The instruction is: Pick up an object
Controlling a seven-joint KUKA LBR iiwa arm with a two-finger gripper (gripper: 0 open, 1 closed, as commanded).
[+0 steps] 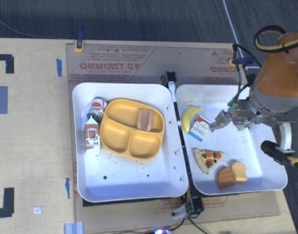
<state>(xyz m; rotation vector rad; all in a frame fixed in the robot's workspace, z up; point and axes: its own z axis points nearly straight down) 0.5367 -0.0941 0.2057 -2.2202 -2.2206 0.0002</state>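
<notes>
The right bin (247,147) holds a yellow banana (188,117), a small white, blue and red packet (200,129), a toy pizza slice (208,159) and two brown bread pieces (231,175). My gripper (220,121) hangs over the right bin's upper middle, pointing left, just to the right of the packet and the banana. Nothing shows between its tips. The grey arm with the orange band (280,77) reaches in from the right.
In the left bin (82,152) sits a yellow divided plate (112,133) with a brown block (145,119) in its top right section. A small can (96,108) and a brown and white carton (92,136) lie along that bin's left side. A black rail (178,130) divides the bins.
</notes>
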